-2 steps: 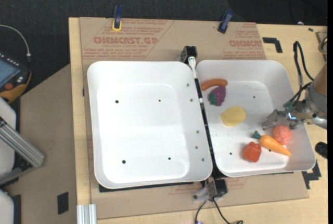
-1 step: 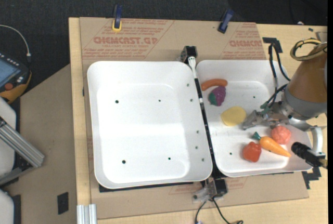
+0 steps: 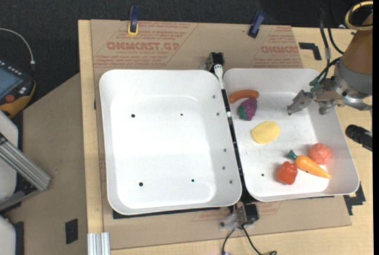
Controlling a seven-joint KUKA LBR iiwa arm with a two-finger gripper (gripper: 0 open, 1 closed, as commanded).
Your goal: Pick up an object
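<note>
Bench: brown board with red lettering, two shallow white bins side by side on it.
Left bin: white, dark dots on its floor.
Right bin: white, toy foods spread over its floor.
Arm: enters from right, orange band above grey wrist, over far right part of right bin.
Gripper: above far right part of right bin, pointing left; fingers spread apart, nothing between them.
Orange sausage-shaped piece: far left corner area of right bin, lying roughly left to right.
Purple piece: just near side of sausage shape, touching or almost touching it.
Yellow piece: middle of right bin, apart from others, left of and nearer than gripper.
Pink-red round piece: near right part of right bin.
Carrot: orange with green top, tip pointing right, touching pink-red round piece.
Red piece: near edge of right bin, just left of carrot.
Clamps: blue, on far edge of board, one at left, another toward right.
</note>
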